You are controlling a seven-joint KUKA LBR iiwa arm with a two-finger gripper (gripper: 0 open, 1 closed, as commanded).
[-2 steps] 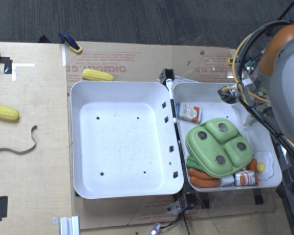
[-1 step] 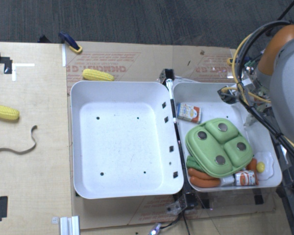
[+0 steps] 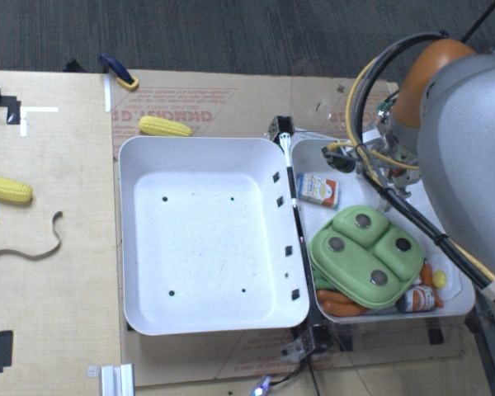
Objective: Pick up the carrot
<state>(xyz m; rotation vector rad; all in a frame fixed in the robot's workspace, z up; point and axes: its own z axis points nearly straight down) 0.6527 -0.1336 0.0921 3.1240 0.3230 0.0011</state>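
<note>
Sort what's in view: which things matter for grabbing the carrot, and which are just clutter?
Job:
carrot, under the green tray's edge
right bin
arm

Clutter:
green tray
carton
bottle
left bin
two corn cobs outside the bins

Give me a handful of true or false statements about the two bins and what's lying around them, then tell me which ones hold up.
1. The carrot lies in the right bin, at its near edge. True.
2. The green four-cup tray sits in the left bin. False: it is in the right bin, partly over the carrot.
3. A corn cob lies on the bench just beyond the left bin. True.
4. The small carton lies on top of the green tray. False: it lies on the bin floor beyond the tray.
5. A second corn cob lies on the bench, far left. True.
</note>
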